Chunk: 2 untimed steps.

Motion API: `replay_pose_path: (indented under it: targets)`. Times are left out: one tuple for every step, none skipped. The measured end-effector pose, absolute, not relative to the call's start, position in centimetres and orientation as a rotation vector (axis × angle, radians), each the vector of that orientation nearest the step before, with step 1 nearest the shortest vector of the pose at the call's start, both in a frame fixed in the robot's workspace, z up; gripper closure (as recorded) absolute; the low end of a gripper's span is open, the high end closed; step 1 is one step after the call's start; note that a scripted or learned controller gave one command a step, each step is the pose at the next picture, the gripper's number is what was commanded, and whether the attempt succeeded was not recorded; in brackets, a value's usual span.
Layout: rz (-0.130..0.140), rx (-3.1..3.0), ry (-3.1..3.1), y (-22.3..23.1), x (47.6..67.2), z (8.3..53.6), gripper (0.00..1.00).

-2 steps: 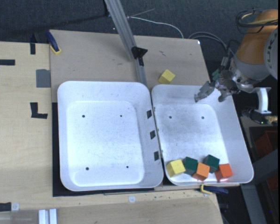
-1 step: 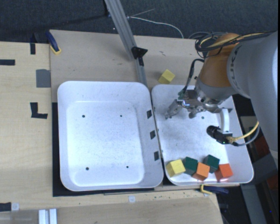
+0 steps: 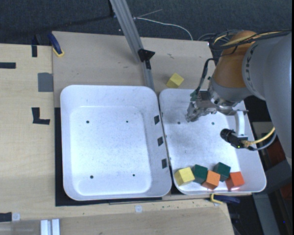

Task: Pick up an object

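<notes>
Several small blocks lie along the near edge of the right bin (image 3: 186,141): a yellow block (image 3: 184,175), a dark green block (image 3: 200,172), an orange block (image 3: 212,179), another green block (image 3: 222,170) and a red-orange block (image 3: 234,179). My gripper (image 3: 192,114) hangs over the far part of the right bin, well away from those blocks, its fingers pointing down at the bin floor. Nothing shows between them.
The left bin (image 3: 110,141) sits beside the right one. A lone yellow block (image 3: 175,80) rests on the bench behind the right bin. A grey metal pole (image 3: 130,28) slants down to the bins' far edge. Blue clamps sit at the bench corners.
</notes>
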<state>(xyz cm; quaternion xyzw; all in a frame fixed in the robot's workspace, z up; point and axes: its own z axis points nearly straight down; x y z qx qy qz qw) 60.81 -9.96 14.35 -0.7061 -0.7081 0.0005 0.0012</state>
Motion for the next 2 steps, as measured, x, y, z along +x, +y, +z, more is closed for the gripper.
replay_pose_path:
  targets:
    - [-0.002, -2.215, -2.224, -6.1, 55.6, 19.5, 1.0]
    - [0.004, -2.225, -2.214, -10.3, 48.4, 22.5, 1.0]
